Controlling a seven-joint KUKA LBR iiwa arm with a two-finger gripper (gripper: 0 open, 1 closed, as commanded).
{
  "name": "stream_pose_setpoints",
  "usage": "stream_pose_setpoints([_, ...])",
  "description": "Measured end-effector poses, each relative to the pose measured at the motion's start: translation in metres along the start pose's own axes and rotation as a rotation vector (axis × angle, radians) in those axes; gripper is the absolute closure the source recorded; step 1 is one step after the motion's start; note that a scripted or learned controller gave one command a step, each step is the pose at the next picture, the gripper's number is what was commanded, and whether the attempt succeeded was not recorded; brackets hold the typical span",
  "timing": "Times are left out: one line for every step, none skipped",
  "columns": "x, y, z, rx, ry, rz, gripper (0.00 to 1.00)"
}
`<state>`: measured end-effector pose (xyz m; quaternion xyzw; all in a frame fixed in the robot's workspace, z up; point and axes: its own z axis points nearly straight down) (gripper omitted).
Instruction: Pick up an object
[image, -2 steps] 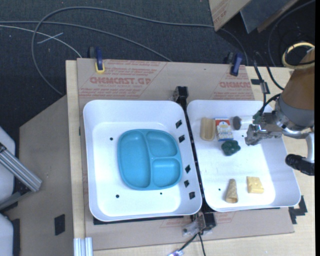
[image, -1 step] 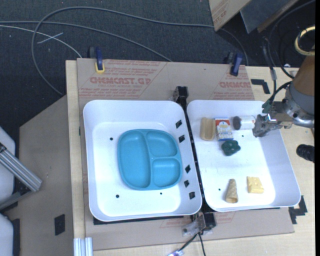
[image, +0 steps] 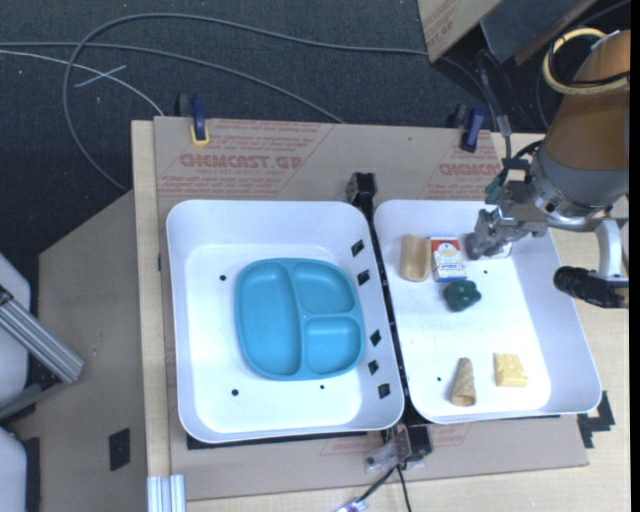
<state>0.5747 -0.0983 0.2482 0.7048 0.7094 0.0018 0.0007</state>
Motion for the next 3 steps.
stream_pose_setpoints([0.043,0.027,0.004,0.001,-0.001,0.001,1.0])
stream_pose_setpoints([0.097,0.043,-0.001,0.001,0.001,0.0,1.0])
stream_pose_setpoints([0.147,0.058,-0.001,0.002,0.001,0.001,1.0])
